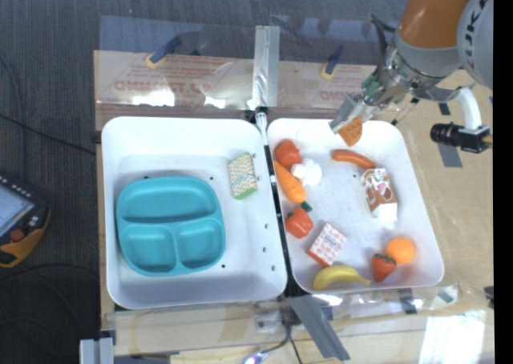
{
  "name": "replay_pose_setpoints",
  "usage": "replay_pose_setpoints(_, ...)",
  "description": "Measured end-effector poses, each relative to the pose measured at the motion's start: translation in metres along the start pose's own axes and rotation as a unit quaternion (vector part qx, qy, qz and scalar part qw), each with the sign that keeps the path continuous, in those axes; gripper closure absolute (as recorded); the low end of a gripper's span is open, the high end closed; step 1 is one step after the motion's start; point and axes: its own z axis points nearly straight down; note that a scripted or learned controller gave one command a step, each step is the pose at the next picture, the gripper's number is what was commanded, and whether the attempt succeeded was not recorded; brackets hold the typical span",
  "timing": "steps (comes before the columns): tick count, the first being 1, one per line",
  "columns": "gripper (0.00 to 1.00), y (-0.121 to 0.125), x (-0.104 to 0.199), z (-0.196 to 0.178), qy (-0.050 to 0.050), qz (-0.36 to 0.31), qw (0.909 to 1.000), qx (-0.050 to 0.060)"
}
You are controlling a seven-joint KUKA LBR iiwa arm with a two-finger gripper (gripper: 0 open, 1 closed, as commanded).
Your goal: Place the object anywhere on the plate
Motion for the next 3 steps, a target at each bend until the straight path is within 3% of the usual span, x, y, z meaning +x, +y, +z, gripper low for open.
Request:
replay_pose_setpoints(1, 1.0, -0.028, 0.096, -0.006, 0.001, -0.046, 0.999, -0.001)
replay_pose_setpoints(2, 1.0, -0.038, 0.194, 0.026, 0.002, -0.047, 0.9989, 0.0)
replay_pose_setpoints(3, 1.0, -0.015, 0.259, 0.081, 0.002, -0.07, 0.9976, 0.001)
